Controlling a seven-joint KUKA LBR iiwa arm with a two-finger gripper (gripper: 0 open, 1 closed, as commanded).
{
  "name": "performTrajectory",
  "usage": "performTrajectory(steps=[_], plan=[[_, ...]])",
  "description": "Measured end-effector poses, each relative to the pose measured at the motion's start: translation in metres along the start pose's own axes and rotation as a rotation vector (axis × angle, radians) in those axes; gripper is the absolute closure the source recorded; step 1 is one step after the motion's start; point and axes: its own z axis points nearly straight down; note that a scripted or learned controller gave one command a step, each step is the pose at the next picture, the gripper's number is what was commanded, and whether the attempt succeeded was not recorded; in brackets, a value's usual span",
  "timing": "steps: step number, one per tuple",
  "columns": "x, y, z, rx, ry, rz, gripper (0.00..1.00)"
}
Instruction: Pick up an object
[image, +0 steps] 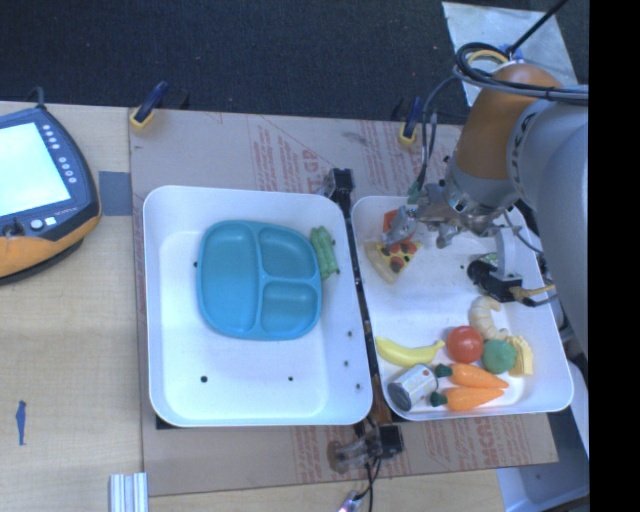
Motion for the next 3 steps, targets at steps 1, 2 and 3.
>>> performTrajectory(steps=[1,2,3], plan=[[0.0,0.0,-0.011,0.0,-0.001,-0.003,1.0],[0.0,0.0,-0.01,0.001,-0.001,-0.004,0.0],[0.004,0.001,0.022,-0.004,-0.003,0.006,0.0]])
